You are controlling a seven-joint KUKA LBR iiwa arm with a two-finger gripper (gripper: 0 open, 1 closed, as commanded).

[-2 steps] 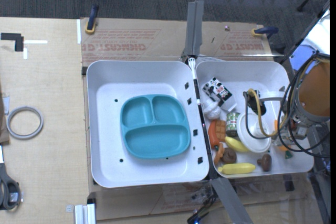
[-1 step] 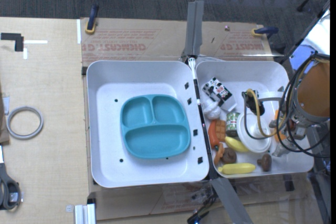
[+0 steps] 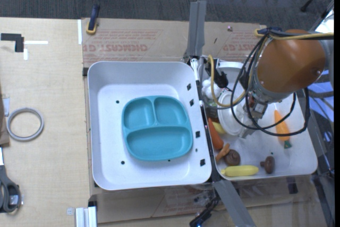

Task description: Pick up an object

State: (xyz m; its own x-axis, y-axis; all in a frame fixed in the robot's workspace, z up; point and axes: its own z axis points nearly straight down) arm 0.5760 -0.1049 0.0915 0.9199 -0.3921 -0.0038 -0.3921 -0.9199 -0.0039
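Note:
The right bin (image 3: 304, 163) holds several small items. A yellow banana (image 3: 240, 170) lies by its front wall, with a brown lump (image 3: 231, 157) just behind it and another brown piece (image 3: 269, 164) to the right. An orange carrot (image 3: 282, 126) lies at the right, and an orange-red piece (image 3: 215, 133) rests against the left wall. The arm's orange band (image 3: 292, 64) hangs over the bin's back half. Below it my gripper (image 3: 234, 113) is low in the bin's left part among cables, above the orange-red piece, largely hidden by the wrist.
The left bin (image 3: 106, 114) holds a teal divided plate (image 3: 156, 127). A raised divider (image 3: 197, 34) stands between the bins at the back. On the wooden bench to the left lie a grey tape ring (image 3: 24, 124) and scissors (image 3: 8, 195).

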